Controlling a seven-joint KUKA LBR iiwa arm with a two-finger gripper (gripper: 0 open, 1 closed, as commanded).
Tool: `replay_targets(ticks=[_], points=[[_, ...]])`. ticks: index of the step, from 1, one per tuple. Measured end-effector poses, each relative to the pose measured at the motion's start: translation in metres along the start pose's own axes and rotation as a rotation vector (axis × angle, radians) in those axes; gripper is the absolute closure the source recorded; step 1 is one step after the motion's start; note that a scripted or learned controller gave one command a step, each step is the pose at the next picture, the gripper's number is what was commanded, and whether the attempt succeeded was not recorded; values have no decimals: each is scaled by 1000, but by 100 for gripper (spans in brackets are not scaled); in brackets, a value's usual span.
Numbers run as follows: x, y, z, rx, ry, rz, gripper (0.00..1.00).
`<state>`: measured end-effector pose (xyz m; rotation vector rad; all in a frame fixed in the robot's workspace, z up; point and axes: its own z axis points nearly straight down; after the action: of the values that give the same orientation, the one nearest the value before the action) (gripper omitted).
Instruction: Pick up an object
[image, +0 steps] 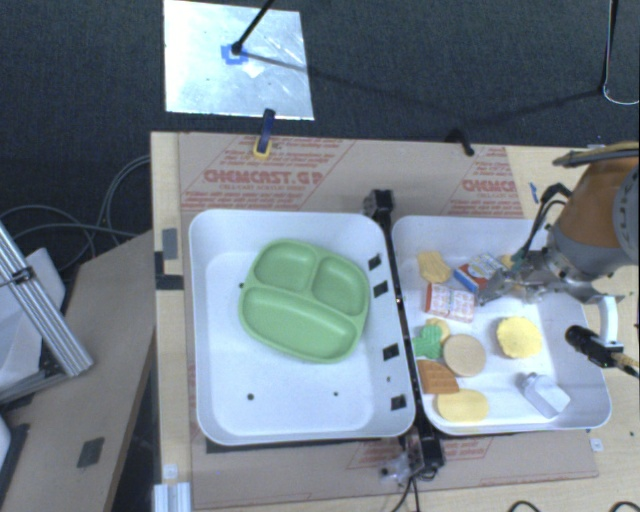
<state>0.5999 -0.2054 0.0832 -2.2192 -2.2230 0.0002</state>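
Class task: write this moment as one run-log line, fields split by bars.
arm: over right bin | gripper: low near red-white packet | left bin: green divided plate | pick: none seen

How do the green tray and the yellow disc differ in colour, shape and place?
The green tray is pale green; the yellow disc is yellow. The tray is large, with three compartments; the disc is small, round and undivided. The tray lies alone in the left bin; the disc lies in the right bin among other small items. Both lie flat in white bins.
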Motion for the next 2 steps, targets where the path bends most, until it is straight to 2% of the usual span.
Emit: replay_targets(ticks=[1, 2], points=[[0, 1, -13, -5, -2, -1, 100], [-1, -6, -72, -7, -2, 2, 100]])
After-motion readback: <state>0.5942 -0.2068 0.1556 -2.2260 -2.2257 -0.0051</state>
